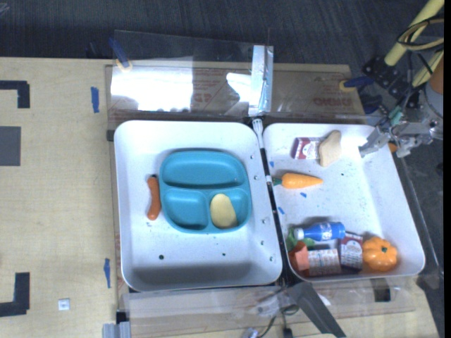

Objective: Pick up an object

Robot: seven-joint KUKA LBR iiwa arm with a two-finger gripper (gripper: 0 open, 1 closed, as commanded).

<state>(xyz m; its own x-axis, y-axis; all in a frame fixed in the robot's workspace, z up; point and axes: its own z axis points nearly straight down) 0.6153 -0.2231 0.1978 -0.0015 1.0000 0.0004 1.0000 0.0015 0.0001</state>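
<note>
On the wooden bench (56,210), two white bins (134,146) sit beside dark carpet (211,5).

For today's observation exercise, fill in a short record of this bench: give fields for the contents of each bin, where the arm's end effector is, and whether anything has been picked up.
left bin: blue plastic divided tray holding a yellow potato-shaped toy; orange sausage-shaped toy lying beside the tray
right bin: orange toy carrot, beige bread-shaped toy next to a small red-and-white packet, blue plastic bottle, labelled can, orange toy pumpkin
end effector: over the right bin's far right corner
picked up: nothing seen held
</note>
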